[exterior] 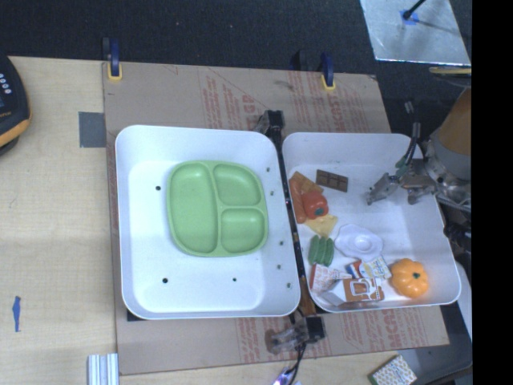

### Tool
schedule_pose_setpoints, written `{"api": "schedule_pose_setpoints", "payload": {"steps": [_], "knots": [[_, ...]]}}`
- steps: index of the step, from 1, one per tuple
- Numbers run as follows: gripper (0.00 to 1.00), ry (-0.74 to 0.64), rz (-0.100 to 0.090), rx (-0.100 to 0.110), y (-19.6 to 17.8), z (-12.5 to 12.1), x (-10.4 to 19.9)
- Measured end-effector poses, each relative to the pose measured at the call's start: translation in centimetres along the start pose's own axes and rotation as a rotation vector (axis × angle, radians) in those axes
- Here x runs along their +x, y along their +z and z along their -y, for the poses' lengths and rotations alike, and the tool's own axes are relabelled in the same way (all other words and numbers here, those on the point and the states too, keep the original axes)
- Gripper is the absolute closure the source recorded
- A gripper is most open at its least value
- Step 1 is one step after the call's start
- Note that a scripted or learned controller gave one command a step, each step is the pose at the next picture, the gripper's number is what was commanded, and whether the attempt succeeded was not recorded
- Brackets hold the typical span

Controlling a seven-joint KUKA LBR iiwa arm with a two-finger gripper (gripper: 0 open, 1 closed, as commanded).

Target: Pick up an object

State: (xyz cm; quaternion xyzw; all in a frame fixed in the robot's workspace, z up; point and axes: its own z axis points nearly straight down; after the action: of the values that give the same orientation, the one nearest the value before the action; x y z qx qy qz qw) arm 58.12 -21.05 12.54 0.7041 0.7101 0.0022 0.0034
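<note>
pincer (pixel 383 189) over right bin (pixel 417 147) | brown block (pixel 332 180) near | pumpkin (pixel 408 278) apart

Both bins looked like smooth white plastic, slight sheen: left bin (pixel 140 215), right bin (pixel 417 223). Green divided plate (pixel 216 208) in the left bin was matt plastic. Under the bins sat a brown cardboard sheet (pixel 200 95), matt, printed in red. Table (pixel 48 239) left of the left bin was pale wood-look laminate, smooth. In the right bin: orange pumpkin (pixel 409 278) glossy plastic, small white dish (pixel 357 241) shiny plastic, printed paper packet (pixel 346 284). Gripper (pixel 383 191) was dull grey metal.
</note>
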Motion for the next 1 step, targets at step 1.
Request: {"api": "schedule_pose_setpoints", "payload": {"steps": [1], "knots": [[0.0,-0.003,-0.002,0.004,3.47,-7.94,5.87]]}}
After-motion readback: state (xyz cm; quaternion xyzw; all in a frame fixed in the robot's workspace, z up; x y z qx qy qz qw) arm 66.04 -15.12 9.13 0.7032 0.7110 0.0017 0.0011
